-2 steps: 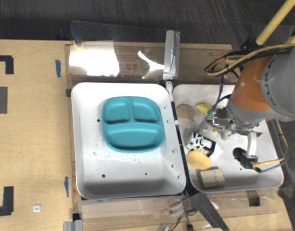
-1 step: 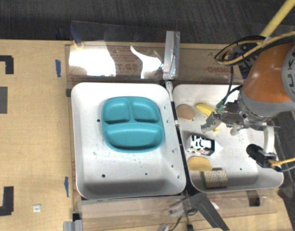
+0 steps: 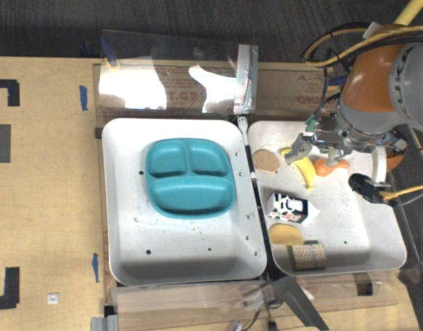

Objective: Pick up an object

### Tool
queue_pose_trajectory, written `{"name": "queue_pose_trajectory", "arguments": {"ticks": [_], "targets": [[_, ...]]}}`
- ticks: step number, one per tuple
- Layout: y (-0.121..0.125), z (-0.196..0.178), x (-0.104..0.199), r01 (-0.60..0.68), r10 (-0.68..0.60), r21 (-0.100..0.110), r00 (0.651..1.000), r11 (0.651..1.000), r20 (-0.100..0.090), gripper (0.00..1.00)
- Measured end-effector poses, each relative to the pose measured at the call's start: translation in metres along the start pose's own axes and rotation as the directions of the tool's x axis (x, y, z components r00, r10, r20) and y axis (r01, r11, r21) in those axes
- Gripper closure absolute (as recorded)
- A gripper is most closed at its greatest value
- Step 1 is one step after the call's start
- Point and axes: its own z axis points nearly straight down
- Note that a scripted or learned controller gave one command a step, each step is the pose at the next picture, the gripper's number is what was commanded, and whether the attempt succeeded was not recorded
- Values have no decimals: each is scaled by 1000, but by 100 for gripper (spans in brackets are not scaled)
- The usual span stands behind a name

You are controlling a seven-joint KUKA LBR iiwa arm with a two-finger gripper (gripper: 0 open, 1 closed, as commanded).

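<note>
In the right bin (image 3: 384,243), claw (image 3: 320,150) above yellow piece (image 3: 306,171), orange piece (image 3: 327,168)

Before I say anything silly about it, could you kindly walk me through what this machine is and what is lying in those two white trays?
You are looking down at a slant from one fixed camera above a workbench. The grey machine with the orange band at the right is a robot arm; its gripper hangs over the right bin. I cannot tell whether its jaws are open or holding anything.

Two shallow white bins sit side by side. The left bin holds a teal divided plate. The right bin holds small items: a round tan piece, a yellow piece and an orange piece close under the gripper, a black-and-white patterned item, another tan piece and a small speckled roll near the front edge.
</note>
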Motion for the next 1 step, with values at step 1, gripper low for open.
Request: {"name": "queue_pose_trajectory", "arguments": {"ticks": [1], "targets": [[-5, 96, -46, -21, 21, -7, 1000, 1000, 0, 0]]}}
